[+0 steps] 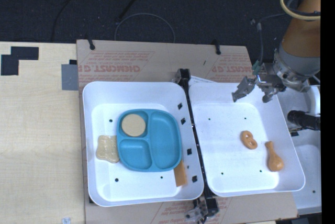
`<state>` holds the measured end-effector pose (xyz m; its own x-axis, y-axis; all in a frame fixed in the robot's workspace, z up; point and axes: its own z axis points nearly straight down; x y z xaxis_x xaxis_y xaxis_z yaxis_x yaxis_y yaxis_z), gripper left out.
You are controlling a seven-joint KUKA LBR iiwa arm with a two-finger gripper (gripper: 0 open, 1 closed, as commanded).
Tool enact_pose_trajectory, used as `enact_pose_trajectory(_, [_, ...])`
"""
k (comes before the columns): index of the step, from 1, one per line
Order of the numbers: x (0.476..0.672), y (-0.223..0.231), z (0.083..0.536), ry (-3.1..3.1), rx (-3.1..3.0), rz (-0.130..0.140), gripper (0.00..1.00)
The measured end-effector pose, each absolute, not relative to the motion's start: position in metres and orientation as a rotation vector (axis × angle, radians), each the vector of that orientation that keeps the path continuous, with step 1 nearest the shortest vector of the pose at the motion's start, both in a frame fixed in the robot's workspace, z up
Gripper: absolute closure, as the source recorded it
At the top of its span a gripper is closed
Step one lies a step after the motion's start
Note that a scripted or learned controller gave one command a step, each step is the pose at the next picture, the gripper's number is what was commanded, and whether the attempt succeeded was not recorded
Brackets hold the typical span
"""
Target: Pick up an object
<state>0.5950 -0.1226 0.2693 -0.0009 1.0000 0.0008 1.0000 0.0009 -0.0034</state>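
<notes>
Orange pretzel point(249, 140) in right bin point(293, 186) looks light, rigid; we'd pinch across its loop. Gripper point(256, 88) hovers above bin's far rim, fingers apart, holding nothing.

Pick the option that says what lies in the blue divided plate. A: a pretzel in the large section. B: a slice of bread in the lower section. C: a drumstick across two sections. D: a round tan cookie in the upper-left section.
D: the round tan cookie sits in the upper-left section of the blue divided plate, while the pretzel and the drumstick lie in the right bin.
</notes>
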Motion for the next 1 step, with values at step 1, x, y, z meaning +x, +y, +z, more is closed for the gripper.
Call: enact_pose_trajectory(1, [0.5966,-0.1200,0.2049,-2.216,-2.216,0.008,0.00])
